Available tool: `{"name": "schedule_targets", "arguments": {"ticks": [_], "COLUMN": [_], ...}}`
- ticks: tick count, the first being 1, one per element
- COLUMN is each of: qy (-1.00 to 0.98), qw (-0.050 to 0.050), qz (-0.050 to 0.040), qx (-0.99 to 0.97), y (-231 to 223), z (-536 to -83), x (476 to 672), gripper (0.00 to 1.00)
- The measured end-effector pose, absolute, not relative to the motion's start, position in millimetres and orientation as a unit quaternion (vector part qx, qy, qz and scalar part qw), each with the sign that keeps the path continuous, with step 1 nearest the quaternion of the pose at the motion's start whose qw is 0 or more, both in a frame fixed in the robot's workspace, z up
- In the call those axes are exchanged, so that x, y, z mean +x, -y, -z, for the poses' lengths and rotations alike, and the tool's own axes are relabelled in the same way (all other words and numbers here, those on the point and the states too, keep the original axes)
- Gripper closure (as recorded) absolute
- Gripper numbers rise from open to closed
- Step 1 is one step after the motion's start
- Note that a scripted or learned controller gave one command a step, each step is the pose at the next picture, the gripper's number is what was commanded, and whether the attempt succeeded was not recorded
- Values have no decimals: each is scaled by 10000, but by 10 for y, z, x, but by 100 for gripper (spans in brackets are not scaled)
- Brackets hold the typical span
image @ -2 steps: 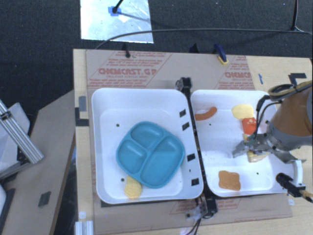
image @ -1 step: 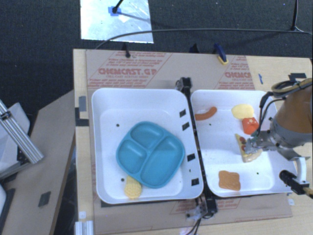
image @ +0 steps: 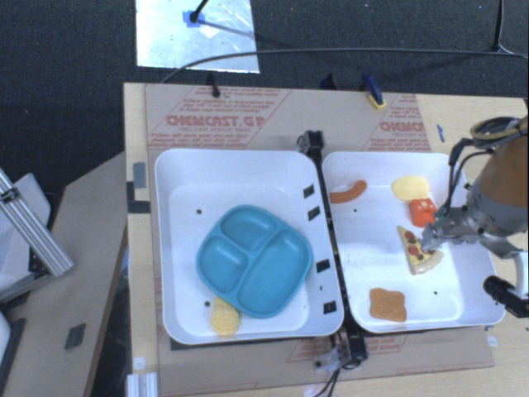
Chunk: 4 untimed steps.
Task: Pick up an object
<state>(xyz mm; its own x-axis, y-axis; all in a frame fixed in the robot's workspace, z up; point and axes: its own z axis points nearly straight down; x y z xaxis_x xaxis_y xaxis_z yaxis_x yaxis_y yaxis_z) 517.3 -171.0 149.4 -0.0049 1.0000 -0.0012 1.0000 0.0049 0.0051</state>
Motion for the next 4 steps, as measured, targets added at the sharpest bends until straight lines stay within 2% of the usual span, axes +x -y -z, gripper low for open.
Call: {"name": "schedule_targets", "arguments": {"ticks": [2, 4], "qy": [-7087, -7108], "qw": [39, 11], "qz": [-16, -16], "qx": [7055, 7034], "y": [1790, 907], "z": [-2516, -2447], "x": [5176, 5702], "gripper": [100, 100]}}
